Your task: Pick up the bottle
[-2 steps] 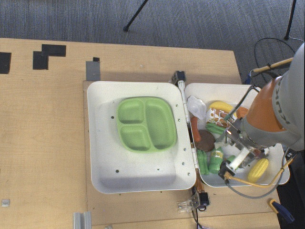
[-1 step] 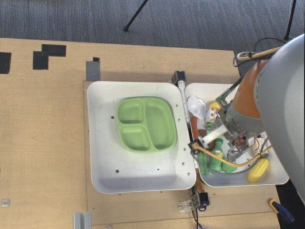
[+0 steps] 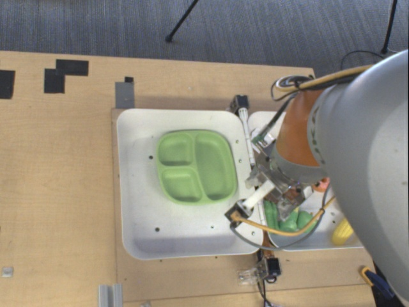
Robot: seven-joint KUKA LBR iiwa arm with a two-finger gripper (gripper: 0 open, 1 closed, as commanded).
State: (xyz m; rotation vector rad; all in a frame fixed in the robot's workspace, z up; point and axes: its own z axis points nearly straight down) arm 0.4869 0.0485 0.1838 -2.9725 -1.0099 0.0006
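A green object (image 3: 291,221), possibly the bottle, lies in the right bin (image 3: 319,245) near its front left corner. Much of it is hidden by the arm and a yellow cable. My gripper (image 3: 281,200) hangs low in that bin, right over the green object's upper end. Whether it touches the object cannot be made out. The grey arm with its orange band (image 3: 300,136) covers most of the right bin.
A green divided plate (image 3: 195,166) lies in the middle of the left bin (image 3: 137,190). A yellow item (image 3: 342,233) and a small orange-pink item (image 3: 323,185) lie in the right bin beside the arm. The wall between the bins runs just left of the gripper.
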